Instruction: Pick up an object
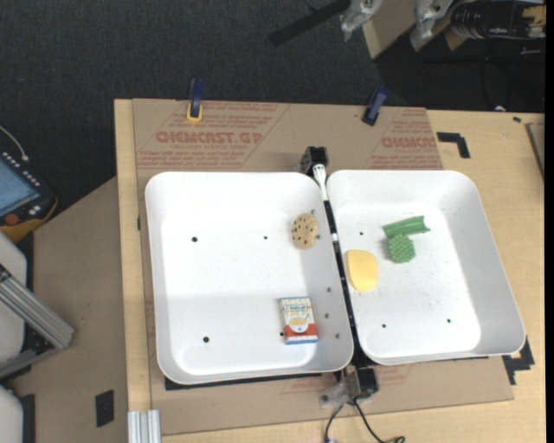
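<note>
The gripper (391,22) is at the very top edge of the view, above the dark floor (86,52) and well apart from both bins; it is partly cut by the frame, so I cannot tell if the claw is apart or together, and nothing is seen inside it. The things to pick lie in the bins. In the left bin (199,285) a round speckled cookie (304,230) lies near the right wall, and a small printed box (298,320) lies lower, near the front right corner. In the right bin (467,285) a yellow oval object (362,270) lies just beside the left wall, and a green object (403,238) is near it, more to the middle. The four things are apart from each other and nothing covers them. The two bins touch along their inner walls, where a black clip (313,160) sits at the far end and another clip (359,381) at the near end. Under the bins is a brown cardboard sheet (260,134) with red print, held by two blue clamps (195,99) at its far edge. At the left are a device with a blue screen (13,186) and a metal profile (35,303)
</note>
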`<state>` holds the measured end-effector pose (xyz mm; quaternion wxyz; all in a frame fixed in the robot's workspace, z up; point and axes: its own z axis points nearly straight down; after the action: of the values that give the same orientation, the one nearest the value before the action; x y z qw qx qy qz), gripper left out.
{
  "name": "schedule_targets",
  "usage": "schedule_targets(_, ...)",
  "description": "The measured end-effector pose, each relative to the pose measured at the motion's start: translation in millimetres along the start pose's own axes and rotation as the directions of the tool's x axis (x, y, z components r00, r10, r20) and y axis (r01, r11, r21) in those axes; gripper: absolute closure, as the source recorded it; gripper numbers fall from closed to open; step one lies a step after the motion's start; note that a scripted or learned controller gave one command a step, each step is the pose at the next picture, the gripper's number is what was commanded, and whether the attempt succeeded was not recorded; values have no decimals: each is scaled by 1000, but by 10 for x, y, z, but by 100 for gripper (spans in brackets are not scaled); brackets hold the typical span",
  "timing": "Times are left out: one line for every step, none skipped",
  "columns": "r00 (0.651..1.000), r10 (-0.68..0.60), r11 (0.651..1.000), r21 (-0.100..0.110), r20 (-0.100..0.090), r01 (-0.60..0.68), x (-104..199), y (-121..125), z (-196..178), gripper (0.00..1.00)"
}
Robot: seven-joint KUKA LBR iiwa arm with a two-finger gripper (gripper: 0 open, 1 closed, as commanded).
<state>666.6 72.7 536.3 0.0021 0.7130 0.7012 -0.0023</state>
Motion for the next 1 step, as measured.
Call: schedule_targets(1000,-25,1000,18,-6,25,1085,-46,1530,0)
